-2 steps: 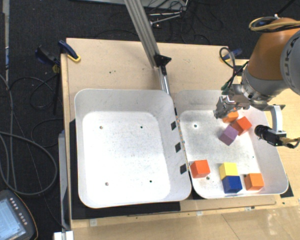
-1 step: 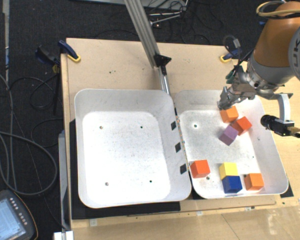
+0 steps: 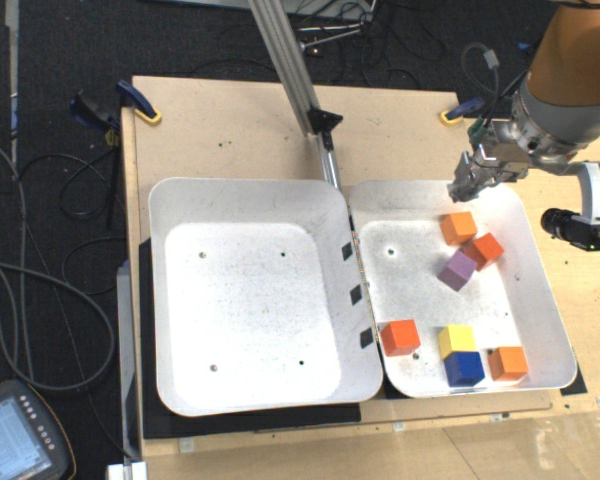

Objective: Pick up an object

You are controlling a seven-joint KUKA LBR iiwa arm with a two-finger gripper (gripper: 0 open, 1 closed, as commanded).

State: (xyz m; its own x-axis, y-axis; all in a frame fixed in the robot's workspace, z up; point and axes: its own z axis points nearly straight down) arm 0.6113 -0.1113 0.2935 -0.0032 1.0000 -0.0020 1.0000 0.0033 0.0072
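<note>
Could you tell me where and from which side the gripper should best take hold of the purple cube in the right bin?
The small purple cube is best taken from above, across its two free flat sides. It lies turned diamond-wise in the right white bin, and a red-orange cube sits close at its upper-right corner, so the fingers should probably close along the other diagonal. The gripper hangs above the bin's far rim.

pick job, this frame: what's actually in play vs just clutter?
In play:
gripper, above the right bin's far edge
right bin
orange blocks
red-orange block
purple block
yellow block
blue block

Lying about:
left bin
blue clamps
metal pole
floor cables
</note>
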